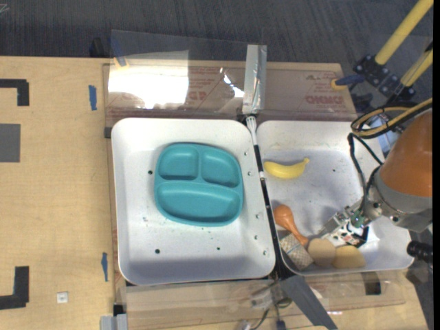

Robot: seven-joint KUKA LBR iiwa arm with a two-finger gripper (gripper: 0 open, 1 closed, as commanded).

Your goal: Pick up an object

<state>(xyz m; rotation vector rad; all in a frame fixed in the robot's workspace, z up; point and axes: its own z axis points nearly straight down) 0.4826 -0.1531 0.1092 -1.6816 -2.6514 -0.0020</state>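
From where I stand, the pick is not made yet. The arm [411, 167] reaches in from the right over the right bin [323, 139], and its gripper [349, 227] is low in that bin's near right part, right above or against a cluster of things along the front edge. The gripper is small and tangled with wires from here, so I cannot tell how it is set or whether it has anything in its grasp. The things nearest it are two tan, bread-like lumps [335, 251] lying side by side just below it, and to their left an orange spoon-shaped toy [287, 220] and a grey speckled piece [298, 254]. A yellow banana [286, 168] lies well apart, near the bin's back left. The left bin [137, 253] carries a teal divided plate [199, 184], untouched by the arm. Everything appears to rest on the bin floors; nothing is lifted. I judge that the approach is about done, and that the grasp and the lift are both left to do.
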